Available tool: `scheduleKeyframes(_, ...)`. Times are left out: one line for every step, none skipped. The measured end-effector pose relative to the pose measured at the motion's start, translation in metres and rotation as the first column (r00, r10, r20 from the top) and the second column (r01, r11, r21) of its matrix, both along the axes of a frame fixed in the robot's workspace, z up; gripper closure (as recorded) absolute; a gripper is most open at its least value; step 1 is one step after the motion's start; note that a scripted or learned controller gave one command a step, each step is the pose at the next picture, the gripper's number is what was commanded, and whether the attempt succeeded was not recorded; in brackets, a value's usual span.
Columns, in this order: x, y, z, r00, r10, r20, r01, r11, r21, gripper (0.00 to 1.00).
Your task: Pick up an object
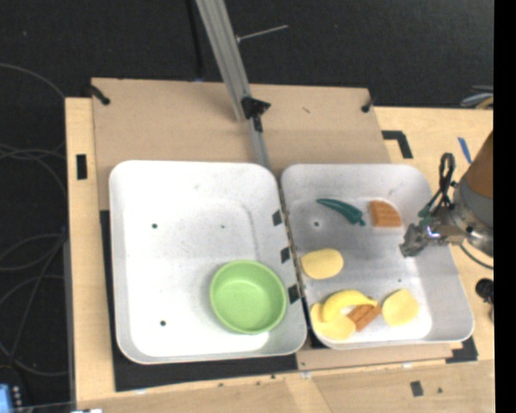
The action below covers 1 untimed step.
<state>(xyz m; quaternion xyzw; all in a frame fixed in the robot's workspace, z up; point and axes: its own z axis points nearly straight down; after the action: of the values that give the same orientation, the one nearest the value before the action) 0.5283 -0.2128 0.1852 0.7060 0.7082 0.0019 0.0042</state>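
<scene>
My gripper [413, 243], finger state indiscernible, empty, hangs at the right bin's [443, 312] right side near the orange piece [383, 213]; risk: descending there, I'd land on bare floor and grasp nothing.

No legible text, labels, brand marks, numbers or signs appear on the bins, the objects, the bench or the arm. Dark marks on the bench surface carry no readable characters.
</scene>
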Motion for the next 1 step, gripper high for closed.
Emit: scheduleKeyframes(0.0038, 0.0021, 0.0443, 1.0, 0.001, -0.001, -0.001, 1.0, 0.001, 1.0)
